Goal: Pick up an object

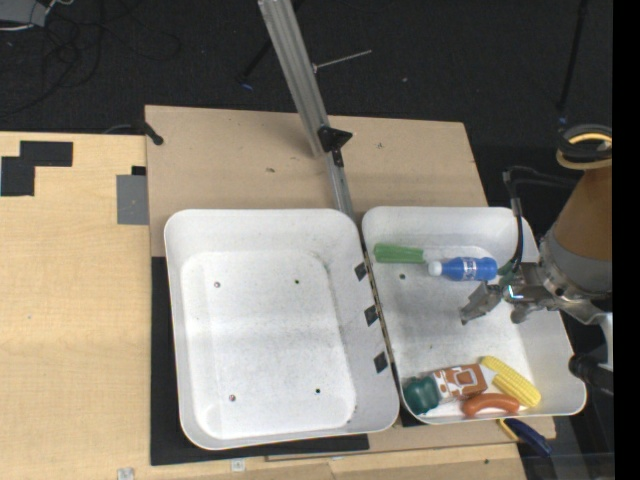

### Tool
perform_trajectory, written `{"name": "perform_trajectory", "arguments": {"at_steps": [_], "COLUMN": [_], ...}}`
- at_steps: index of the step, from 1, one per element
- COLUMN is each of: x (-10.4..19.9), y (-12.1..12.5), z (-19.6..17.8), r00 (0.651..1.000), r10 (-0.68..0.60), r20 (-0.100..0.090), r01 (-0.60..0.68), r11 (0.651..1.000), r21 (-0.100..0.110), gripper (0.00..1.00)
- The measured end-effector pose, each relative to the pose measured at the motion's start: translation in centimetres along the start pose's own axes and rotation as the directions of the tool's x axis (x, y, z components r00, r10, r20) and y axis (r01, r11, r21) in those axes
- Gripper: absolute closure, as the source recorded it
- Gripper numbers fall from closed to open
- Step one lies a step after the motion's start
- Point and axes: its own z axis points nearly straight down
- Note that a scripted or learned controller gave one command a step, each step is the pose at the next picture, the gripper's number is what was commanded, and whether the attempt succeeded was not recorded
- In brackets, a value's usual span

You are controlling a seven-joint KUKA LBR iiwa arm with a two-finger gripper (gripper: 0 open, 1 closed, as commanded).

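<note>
**Open end effector low in the right bin**

The pale wood counter (60, 298) carries a left bin (200, 238) and a right bin (440, 368). Nearest, in the right bin's front corner, lie a corn cob (512, 381), an orange piece (490, 404) and a teal-and-orange toy (440, 388). Mid-bin, the end effector (497, 306) hangs with fingers spread, apparently grasping nothing. Beyond it lie a blue bottle (466, 267) and a green stick (398, 254). Dark floor (150, 38) behind.
</note>
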Motion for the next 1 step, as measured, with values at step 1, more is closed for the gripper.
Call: {"name": "perform_trajectory", "arguments": {"at_steps": [1], "x": [-0.08], "y": [0.09], "z": [-0.24], "r00": [1.000], "r10": [0.003], "r20": [0.001], "r01": [-0.003], "r11": [1.000], "r21": [-0.005], "gripper": [0.00]}}
